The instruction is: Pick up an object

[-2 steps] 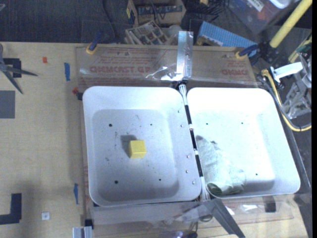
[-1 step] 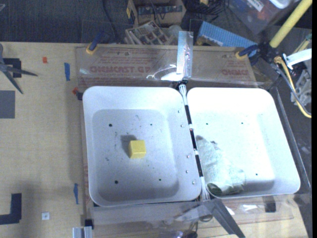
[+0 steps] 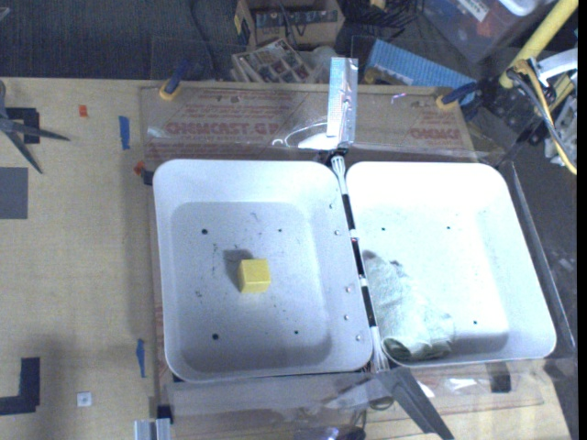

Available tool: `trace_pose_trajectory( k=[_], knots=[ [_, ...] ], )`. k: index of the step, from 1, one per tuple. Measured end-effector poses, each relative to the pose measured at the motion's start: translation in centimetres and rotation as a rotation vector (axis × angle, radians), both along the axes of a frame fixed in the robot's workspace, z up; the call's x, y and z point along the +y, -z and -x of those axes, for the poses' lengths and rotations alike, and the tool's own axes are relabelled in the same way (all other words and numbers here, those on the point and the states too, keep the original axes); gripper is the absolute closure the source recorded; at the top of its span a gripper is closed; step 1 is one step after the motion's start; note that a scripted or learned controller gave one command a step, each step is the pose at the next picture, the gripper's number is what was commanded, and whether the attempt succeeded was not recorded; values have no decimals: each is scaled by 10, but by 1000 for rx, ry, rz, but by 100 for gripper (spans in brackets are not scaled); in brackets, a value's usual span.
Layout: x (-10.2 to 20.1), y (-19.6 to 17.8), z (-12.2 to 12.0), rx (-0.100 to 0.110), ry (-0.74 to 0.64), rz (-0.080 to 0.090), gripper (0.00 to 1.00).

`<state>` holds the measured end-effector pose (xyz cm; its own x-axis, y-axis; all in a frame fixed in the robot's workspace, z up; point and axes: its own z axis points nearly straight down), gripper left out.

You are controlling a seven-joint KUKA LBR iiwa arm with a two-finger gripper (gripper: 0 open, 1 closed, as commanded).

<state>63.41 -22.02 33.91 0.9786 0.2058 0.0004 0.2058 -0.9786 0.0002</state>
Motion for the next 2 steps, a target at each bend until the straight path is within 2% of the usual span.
trace_pose_trajectory(
  k=[1,2],
  knots=[
    [-1,67,40,3,5,-2,100],
    [-1,57,39,2,6,-3,100]
  ],
)
